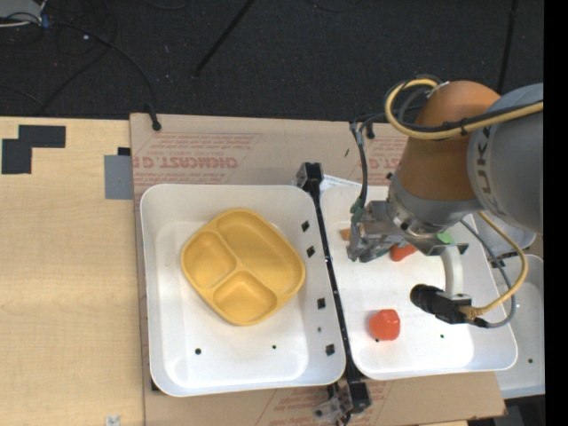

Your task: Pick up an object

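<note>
Two bins are seen side by side: the left bin point(169, 353) holds a yellow divided plate point(242, 265), the right bin point(497, 353) holds a red block point(385, 324) near its front and a smaller red piece point(403, 253) w/ a green bit point(446, 237) beside it, partly hidden under the wrist. The gripper point(366, 245) is lowered in the right bin's back-left area, close to the divider point(321, 264). Its state can't be told. The block sits well apart from the gripper, so a close here would prob. catch nothing. The divider could be struck, or the small piece nudged away.
</note>
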### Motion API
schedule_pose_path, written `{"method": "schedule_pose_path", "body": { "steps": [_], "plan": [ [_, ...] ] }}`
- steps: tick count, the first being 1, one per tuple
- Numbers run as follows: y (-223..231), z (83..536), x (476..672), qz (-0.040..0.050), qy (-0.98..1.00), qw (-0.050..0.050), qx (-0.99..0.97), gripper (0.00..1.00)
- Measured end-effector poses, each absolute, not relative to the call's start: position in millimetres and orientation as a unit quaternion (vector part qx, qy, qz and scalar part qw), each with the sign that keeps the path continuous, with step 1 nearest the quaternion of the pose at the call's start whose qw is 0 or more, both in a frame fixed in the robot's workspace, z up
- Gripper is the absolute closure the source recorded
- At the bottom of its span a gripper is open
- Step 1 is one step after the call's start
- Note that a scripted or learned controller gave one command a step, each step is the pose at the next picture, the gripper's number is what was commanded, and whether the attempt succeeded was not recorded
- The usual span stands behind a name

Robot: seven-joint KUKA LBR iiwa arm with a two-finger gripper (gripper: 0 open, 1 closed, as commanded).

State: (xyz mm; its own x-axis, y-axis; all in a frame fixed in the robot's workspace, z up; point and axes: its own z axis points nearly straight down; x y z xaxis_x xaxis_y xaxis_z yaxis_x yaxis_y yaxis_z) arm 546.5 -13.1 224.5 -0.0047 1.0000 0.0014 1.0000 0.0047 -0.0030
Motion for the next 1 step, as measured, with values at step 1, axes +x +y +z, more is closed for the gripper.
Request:
{"method": "schedule_pose_path", "body": {
  "steps": [1],
  "plan": [
    [28.8, 227.6, 560.4, 0.0005, -0.709, 0.001, -0.706, 1.0]
  ]
}}
